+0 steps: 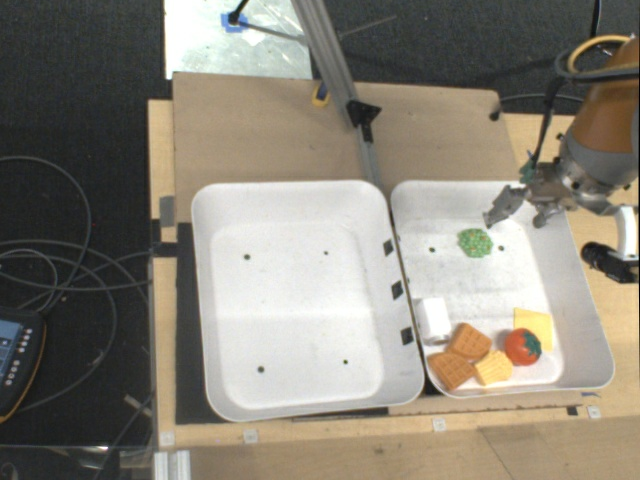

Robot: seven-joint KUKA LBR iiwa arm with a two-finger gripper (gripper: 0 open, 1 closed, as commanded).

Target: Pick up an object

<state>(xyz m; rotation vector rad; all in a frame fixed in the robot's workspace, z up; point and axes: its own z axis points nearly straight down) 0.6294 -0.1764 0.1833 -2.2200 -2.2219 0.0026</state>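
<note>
Camera view: two shallow white bins sit side by side on the bench. The left bin shows bare floor with a few small dark dots. The right bin carries all the objects.

Gripper hangs over the upper right part of the right bin, reaching in from the right, grey wrist with orange band above it. The fingers are spread apart, with nothing between them.

Green bumpy object lies on the bin floor just below and slightly left of the fingers, near but apart from them. It stands alone, with bare floor on every side.

The other items cluster along the bin's lower edge, well apart from the green object:
- white block near the left wall, by the divide between bins;
- three orange waffle-like pieces, touching one another;
- red tomato-like object just right of them;
- yellow wedge touching the tomato from above right.

The middle of the right bin is open floor. A slanted grey pole crosses the bench top above the bins, ending near the seam between them. Cables lie on the dark floor at left.
</note>
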